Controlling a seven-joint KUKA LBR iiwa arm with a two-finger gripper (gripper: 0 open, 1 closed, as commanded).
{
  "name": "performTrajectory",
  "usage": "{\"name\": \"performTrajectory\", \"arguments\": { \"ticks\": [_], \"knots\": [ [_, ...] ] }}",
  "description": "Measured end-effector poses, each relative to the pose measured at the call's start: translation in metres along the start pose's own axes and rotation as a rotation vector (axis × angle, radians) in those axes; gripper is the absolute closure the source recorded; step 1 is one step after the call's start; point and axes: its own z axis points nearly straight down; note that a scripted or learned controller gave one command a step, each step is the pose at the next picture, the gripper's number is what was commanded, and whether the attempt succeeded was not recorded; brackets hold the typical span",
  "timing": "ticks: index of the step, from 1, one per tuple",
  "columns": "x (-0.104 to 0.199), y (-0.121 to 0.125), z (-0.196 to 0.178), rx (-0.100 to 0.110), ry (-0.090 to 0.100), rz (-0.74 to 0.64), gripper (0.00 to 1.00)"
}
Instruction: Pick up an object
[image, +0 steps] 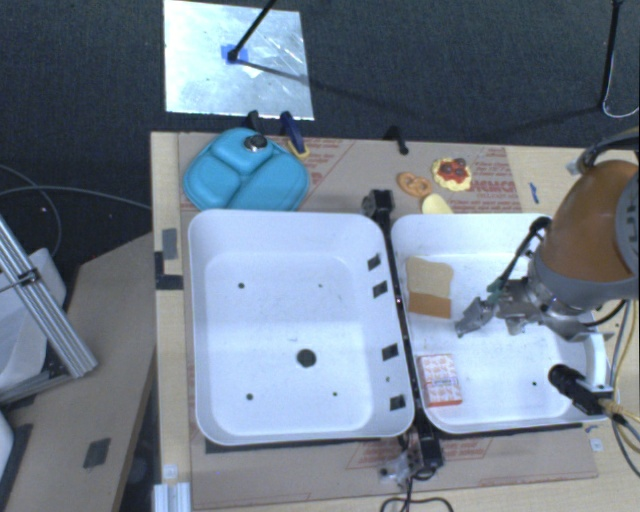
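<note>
Far left on the table (330, 160): blue divided tray (246, 174). Left bin (215, 235), then right bin (480, 228). In the right bin, tan card (431, 287) at its left side; small patterned packet (440, 380) nearer, by the front wall. My claw (470, 322) hovers just right of the card, holding nothing; finger spread: cannot tell.

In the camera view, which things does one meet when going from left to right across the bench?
Blue divided plate → left white bin → tan card in the right white bin → claw → the arm's orange band.
</note>
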Motion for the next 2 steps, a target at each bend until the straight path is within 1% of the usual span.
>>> {"name": "performTrajectory", "arguments": {
  "ticks": [1, 2],
  "knots": [
    [0.027, 0.068, 0.068, -0.012, 0.002, -0.012, 0.00],
    [0.027, 0.069, 0.051, -0.020, 0.003, -0.009, 1.00]
  ]
}}
